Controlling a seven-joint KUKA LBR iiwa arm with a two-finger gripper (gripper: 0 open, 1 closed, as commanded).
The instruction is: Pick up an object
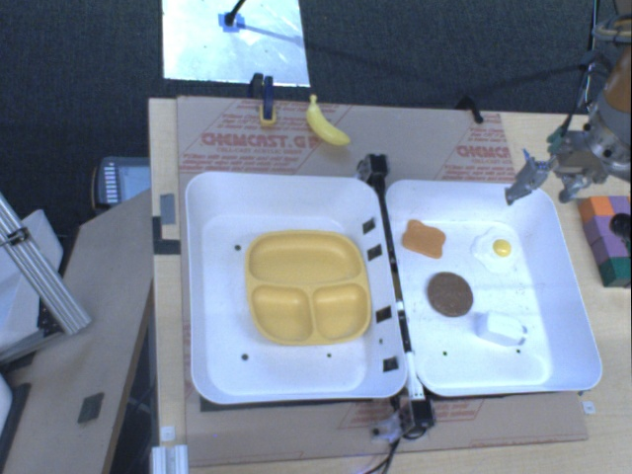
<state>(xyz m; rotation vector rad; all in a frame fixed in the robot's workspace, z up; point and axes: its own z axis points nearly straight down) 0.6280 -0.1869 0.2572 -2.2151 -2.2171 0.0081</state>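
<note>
— Grey metal is all I carry at the wrist right now. My end effector point(541, 178) hangs over the far right corner of the right bin point(568, 265), its two fingers spread apart with nothing between them.

— Why hold it there?

— My guess is that it gives a clear drop onto the food pieces, which all lie in that bin just nearer than the fingers. Closest is the fried egg point(495, 249), flat on the floor by the right wall. Left of it sits the orange bread piece point(424, 238), and nearer the front lie the brown patty point(449, 293) and a small white block point(500, 328), close beside each other but apart.

— Which would you take?

— Any one satisfies the task. The egg is the shortest reach, but it is thin and flat, so I judge the fingers could slip over it. The bread piece stands a little higher and has free space around it.

— And the left bin point(212, 265)?

— It holds a yellow divided tray point(301, 286), lying flat in the middle with its compartments bare. I take it as a place to put food, not something to grab.

— Anything beyond the bins?

— A toy banana point(327, 126) lies on the worktop point(415, 131) past the far edge of the left bin, and coloured blocks point(610, 237) sit to the right of the right bin.
</note>
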